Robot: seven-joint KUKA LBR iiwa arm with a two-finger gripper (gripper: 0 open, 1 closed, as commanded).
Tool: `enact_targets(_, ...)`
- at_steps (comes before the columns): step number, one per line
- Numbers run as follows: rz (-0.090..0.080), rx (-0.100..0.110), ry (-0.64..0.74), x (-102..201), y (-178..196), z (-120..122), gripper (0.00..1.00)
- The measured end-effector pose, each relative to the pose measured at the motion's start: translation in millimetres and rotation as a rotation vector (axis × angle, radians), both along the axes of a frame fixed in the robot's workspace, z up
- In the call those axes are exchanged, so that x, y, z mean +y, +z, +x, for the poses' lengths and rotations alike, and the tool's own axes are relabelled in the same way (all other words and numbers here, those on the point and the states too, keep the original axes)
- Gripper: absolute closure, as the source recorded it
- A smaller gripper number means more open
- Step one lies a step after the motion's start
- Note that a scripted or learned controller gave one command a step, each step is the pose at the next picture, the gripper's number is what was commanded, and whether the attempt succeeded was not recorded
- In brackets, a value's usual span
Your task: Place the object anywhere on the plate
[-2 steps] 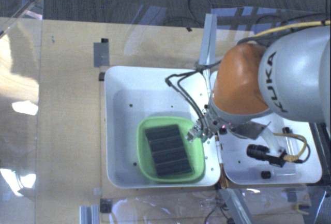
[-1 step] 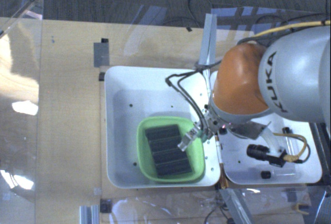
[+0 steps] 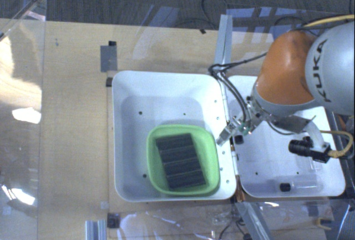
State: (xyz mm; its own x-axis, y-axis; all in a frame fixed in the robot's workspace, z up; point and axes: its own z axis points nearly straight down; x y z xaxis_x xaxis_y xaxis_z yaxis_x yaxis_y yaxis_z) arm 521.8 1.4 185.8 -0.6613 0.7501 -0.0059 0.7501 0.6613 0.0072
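Observation:
A green square plate (image 3: 208,151) lies in the front of the left white bin (image 3: 133,117). On it rests a dark grey ridged block (image 3: 180,162), set slightly askew and lying flat. My gripper (image 3: 233,131) hangs over the divide between the two bins, just beyond the plate's right rim and apart from the block. The orange band and grey wrist (image 3: 288,75) above hide most of it.
The right white bin (image 3: 266,169) holds a small dark piece (image 3: 284,186) near its front wall. Black cables (image 3: 230,86) loop from the arm over the bins' shared edge. A black fitting (image 3: 305,148) juts from the arm above the right bin.

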Motion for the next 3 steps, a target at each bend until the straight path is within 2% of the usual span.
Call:
enact_targets(1, 0.002, -0.008, 0.002, 1.2, 11.7, 2.7, 1.00)
enact_targets(2, 0.000, 0.004, 0.221, 63.7, -1.4, -32.2, 1.00)
enact_targets(3, 0.000, 0.004, 0.220, 63.5, -1.3, -32.1, 0.00)
